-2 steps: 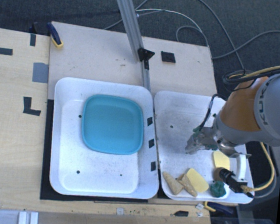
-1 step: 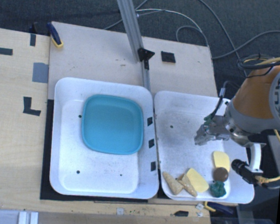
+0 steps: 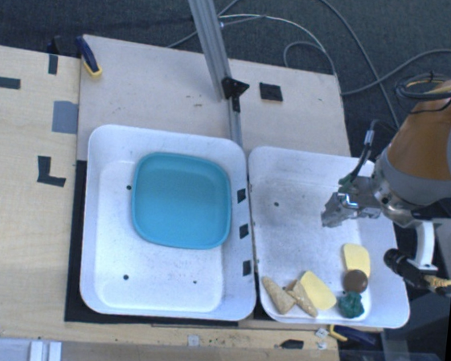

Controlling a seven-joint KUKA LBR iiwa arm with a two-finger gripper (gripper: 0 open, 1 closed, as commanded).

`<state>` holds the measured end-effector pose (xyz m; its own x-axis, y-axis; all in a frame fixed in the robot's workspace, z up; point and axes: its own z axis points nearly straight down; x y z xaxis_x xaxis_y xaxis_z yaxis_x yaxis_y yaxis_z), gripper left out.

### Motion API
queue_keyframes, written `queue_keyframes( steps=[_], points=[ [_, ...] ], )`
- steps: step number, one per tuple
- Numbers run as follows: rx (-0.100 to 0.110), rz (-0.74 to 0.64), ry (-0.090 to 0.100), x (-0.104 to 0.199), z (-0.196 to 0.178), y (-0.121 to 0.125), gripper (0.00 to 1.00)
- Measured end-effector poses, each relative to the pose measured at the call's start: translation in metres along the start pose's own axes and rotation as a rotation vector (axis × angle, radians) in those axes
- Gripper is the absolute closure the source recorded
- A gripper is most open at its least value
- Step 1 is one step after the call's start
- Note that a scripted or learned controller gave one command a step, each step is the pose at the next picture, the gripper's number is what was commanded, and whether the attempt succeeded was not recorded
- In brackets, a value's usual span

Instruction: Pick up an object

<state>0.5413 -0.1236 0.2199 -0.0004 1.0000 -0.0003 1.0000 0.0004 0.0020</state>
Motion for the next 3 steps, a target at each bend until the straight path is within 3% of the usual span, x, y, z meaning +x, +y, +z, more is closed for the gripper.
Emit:
queue_keyframes(
  steps=[1, 3],
  points=[
    [0.002, -0.004, 0.001, 0.049, -0.007, -0.016, 1.00],
    [0.002, -0.004, 0.001, 0.148, -0.020, -0.022, 1.00]
  ],
)
